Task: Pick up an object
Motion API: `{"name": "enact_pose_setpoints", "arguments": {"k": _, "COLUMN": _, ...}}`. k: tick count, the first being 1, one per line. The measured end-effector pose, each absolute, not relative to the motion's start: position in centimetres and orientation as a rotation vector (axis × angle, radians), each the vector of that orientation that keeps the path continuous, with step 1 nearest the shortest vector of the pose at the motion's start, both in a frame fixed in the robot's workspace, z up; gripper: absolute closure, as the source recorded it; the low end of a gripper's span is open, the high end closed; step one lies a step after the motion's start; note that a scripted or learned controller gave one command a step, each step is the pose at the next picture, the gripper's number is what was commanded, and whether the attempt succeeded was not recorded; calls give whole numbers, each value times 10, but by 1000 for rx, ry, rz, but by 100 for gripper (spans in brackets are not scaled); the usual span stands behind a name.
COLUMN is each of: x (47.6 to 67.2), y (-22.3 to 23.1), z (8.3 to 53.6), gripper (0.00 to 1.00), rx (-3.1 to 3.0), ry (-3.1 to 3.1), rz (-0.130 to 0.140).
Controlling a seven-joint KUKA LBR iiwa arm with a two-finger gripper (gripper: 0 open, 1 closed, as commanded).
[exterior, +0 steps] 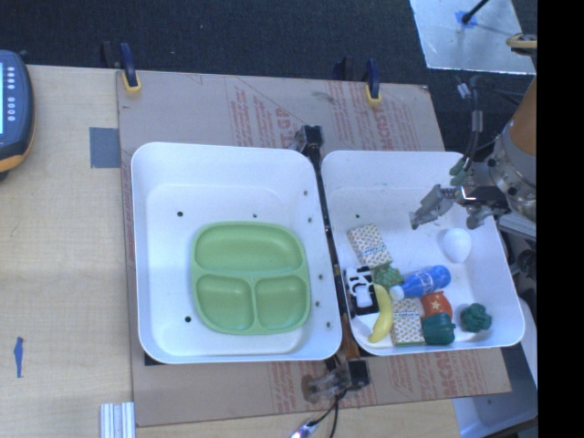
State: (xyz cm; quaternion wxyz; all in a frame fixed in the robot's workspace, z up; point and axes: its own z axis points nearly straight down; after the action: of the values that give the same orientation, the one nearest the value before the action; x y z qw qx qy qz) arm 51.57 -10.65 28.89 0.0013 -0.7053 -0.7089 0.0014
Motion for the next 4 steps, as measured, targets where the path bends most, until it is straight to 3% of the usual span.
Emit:
{"name": "enact_pose_setpoints", "arguments": {"k": 1, "x": 565, "y": -69, "z": 219, "gripper": 0, "rx": -2206, "ry": -2229, "rz": 8}}
{"name": "enact_pose_setpoints", "arguments": {"k": 2, "x": 572, "y": -60, "z": 191, "gripper": 0, "rx": -2211, "ry": -2227, "rz": 8}}
{"name": "enact_pose_setpoints", "arguments": {"k": 3, "x": 588, "y": -95, "z": 108, "gripper": 0, "rx": -2215, "ry": -2221, "rz": 12}}
{"name": "enact_pose_setpoints", "arguments": {"k": 4, "x": 537, "y": -112, "z": 90, "gripper": 0, "rx": -2214, "ry": -2218, "rz": 11}}
